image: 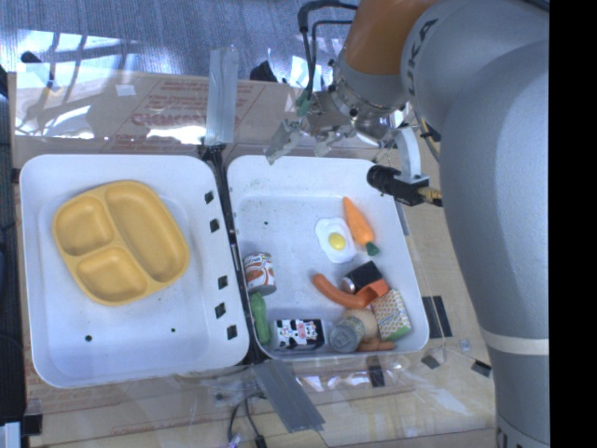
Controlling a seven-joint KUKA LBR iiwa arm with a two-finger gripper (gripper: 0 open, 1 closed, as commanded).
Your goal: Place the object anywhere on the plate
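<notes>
Gripper (308,133) at upper centre over right bin (280,189), opening unclear (nothing seen held). Best picked: lone carrot (357,220), mid-right. Plate (119,241) waiting at left.

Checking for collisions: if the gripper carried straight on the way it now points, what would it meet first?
The gripper slants down-left at the right bin's back-left corner, so probably that rim or bare floor first; depth is unclear.
</notes>
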